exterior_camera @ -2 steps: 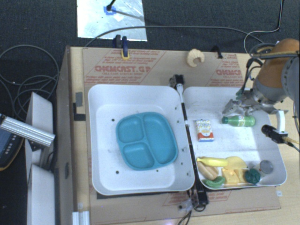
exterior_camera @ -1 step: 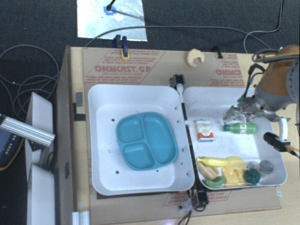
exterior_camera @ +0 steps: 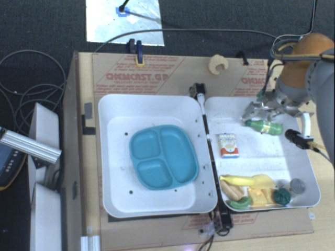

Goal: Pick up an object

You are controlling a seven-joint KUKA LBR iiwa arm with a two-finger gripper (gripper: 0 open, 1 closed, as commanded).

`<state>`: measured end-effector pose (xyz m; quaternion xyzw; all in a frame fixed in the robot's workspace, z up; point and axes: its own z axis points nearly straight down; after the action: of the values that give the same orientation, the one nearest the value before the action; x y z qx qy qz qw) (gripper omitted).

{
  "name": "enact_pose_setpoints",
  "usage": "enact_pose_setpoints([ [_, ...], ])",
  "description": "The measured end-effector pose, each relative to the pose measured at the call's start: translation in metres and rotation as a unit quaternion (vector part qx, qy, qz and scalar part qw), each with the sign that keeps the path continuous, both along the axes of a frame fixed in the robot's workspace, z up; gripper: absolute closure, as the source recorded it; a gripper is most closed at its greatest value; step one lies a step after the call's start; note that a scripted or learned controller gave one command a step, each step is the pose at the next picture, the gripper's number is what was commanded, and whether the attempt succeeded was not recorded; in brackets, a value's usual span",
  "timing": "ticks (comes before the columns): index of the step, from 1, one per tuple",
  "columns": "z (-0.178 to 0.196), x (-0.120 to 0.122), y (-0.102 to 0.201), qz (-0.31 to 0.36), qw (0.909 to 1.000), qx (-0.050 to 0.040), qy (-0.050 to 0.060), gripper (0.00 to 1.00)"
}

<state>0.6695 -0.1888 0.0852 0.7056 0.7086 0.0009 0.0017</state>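
Two shallow white bins are seen side by side on a cardboard-covered bench [exterior_camera: 157,69], and the right bin [exterior_camera: 301,161] is taken here as the landmark. To its left, touching along the shared edge, the left bin [exterior_camera: 118,119] is found, with a blue three-compartment plate [exterior_camera: 163,157] lying flat in its middle. Over the right bin's far right corner the grey arm [exterior_camera: 314,69] with its orange band is seen reaching in, and the gripper [exterior_camera: 260,110] is lowered over the bin's far part. Directly beneath and against the gripper a green bottle [exterior_camera: 265,125] is lying on its side; it is translucent green with a paler band at its middle and a lighter end toward the right. Whether the bottle is grasped cannot be told. In the bin's middle a small white and red carton [exterior_camera: 228,145] is laid flat, well apart from the bottle. Along the bin's near edge toy foods are clustered: a yellow banana [exterior_camera: 246,181], a dark green ball [exterior_camera: 282,196], and a small grey cap [exterior_camera: 297,185].
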Motion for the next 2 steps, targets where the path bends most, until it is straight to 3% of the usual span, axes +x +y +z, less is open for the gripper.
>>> enact_pose_setpoints([
  [1, 0.0117, 0.0011, -0.0005, 0.001, 1.0000, -0.0010, -0.002, 1.00],
  [2, 0.0115, 0.0011, -0.0004, 0.002, 1.0000, -0.0010, -0.002, 0.00],
])
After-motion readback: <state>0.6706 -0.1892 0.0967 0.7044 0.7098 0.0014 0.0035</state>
